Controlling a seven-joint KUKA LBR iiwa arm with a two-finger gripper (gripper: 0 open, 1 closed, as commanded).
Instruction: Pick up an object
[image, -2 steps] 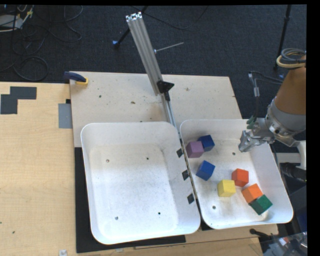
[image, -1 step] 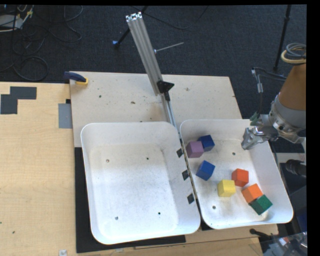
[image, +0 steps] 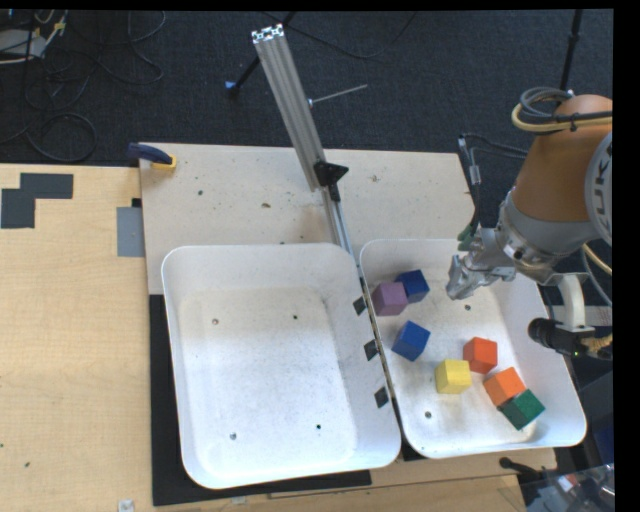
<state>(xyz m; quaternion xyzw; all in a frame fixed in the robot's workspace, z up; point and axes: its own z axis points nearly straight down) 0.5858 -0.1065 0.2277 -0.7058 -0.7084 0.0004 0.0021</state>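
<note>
The right bin (image: 560, 425) holds several small blocks. A purple block (image: 389, 297) and a blue block (image: 412, 285) touch near its upper left. Another blue block (image: 410, 340) lies below them. A yellow block (image: 452, 376), a red block (image: 481, 353), an orange block (image: 504, 384) and a green block (image: 523, 409) sit toward the lower right. My gripper (image: 462, 282) hangs over the bin's upper middle, right of the upper blue block, with nothing seen between its fingers.
The left bin (image: 260, 360) lies beside the right one, with black clips along the shared rim. A slanted aluminium bar (image: 295, 110) rises behind the bins. A blue and yellow clamp (image: 152, 156) sits at the board's far left corner.
</note>
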